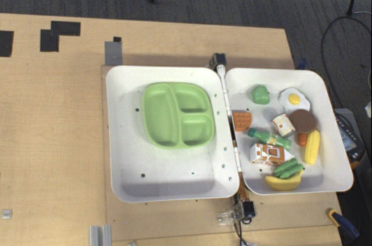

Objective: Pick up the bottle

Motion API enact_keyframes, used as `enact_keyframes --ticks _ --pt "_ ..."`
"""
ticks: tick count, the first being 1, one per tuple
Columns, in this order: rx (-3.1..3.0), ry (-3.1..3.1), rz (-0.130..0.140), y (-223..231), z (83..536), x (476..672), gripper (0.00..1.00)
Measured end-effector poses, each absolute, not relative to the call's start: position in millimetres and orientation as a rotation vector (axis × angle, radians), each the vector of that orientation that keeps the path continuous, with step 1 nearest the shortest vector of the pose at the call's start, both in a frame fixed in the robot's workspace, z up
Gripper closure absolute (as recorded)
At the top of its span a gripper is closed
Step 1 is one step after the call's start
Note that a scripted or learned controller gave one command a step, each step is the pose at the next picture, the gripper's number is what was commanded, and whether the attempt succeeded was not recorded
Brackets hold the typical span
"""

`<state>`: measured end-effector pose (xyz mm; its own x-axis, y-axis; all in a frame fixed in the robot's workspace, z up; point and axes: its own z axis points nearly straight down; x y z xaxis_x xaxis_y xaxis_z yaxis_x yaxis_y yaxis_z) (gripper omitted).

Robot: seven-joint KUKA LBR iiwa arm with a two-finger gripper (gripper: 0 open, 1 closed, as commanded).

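Wooden bench (52, 140), green bottle (268, 136) in right bin (337, 175)

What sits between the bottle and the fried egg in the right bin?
In the camera view, a small white-and-brown block lies between the green bottle and the fried egg.

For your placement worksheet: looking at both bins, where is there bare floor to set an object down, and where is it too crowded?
Bare: the left bin around the green divided tray, widest along its near edge and left side; the right bin's far-left corner beyond the green pepper. Crowded: the right bin's middle and near side, where the bottle, carton, corn and banana cluster.
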<state>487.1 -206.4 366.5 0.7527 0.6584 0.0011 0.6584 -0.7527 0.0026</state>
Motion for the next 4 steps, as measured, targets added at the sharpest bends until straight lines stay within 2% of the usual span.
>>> enact_keyframes --ticks 1,2,3,4 --pt "2.934 1.113 0.005 -205.9 377.1 488.3 1.00" --pt "3.084 0.596 0.001 -200.8 349.7 487.2 1.00" --pt "3.012 0.890 0.002 -206.1 362.5 487.1 1.00" --pt "2.841 1.336 0.003 -206.0 395.2 487.3 1.00"
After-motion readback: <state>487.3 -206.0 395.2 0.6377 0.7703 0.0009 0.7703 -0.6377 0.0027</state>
